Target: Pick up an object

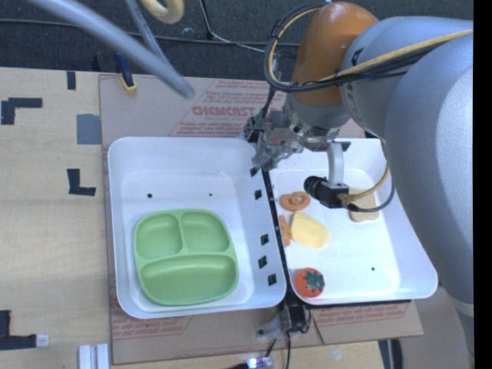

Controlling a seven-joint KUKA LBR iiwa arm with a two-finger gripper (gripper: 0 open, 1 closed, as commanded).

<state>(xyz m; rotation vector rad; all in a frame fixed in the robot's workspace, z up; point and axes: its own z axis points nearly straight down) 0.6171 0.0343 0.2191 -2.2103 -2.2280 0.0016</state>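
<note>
Camera view shows the tomato (310,281) at the near edge of the right bin (400,271). A yellow piece (310,231) and a pretzel (294,201) lie further back. My gripper (270,151) hangs over the divider. Whether my fingers are spread, I cannot tell. The left bin (123,175) holds a green plate (184,256).

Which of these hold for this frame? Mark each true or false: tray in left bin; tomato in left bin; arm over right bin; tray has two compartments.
1. The green tray lies in the left bin. True.
2. The tomato sits in the left bin. False: it is in the right bin, near its front.
3. The arm reaches over the right bin. True.
4. The tray has two compartments. False: it has three.
</note>
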